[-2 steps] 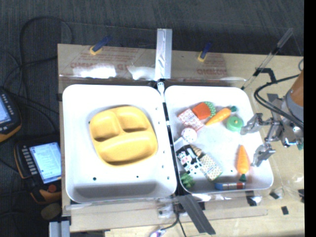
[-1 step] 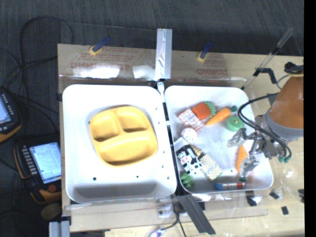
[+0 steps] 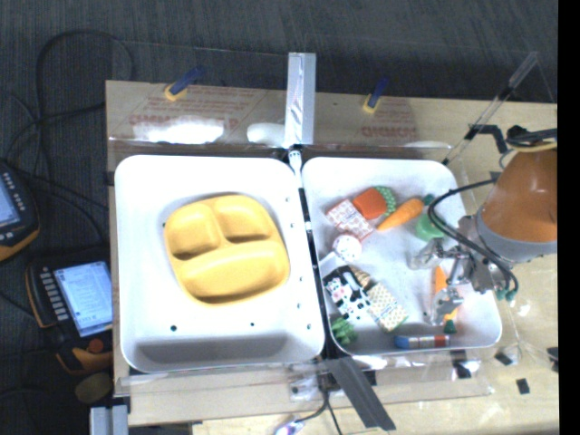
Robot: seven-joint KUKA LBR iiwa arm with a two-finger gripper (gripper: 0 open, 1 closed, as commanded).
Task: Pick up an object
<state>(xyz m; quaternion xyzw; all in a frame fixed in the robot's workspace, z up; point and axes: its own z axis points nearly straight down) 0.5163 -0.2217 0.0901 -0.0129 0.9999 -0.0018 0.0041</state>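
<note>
The right bin (image 3: pixel 471 181) holds several small objects. Among them are an orange carrot (image 3: pixel 401 214), an orange block (image 3: pixel 370 202), a pink checkered piece (image 3: pixel 345 216), a white ball (image 3: pixel 346 246), a black-and-white toy (image 3: pixel 342 290), a checkered packet (image 3: pixel 384 306) and a marker (image 3: pixel 421 341). My gripper (image 3: pixel 441 284) is low over the right side of this bin, below the orange band (image 3: pixel 526 202) of the arm. A small orange piece (image 3: pixel 439 279) lies right at the gripper. A green item (image 3: pixel 426 227) sits just above it.
The left bin (image 3: pixel 136 333) holds a yellow divided plate (image 3: pixel 227 247). A green bit (image 3: pixel 343 331) lies at the right bin's front left corner. Cables (image 3: pixel 453 216) loop from the wrist. A handheld pendant (image 3: pixel 77 297) and wires lie left of the bench.
</note>
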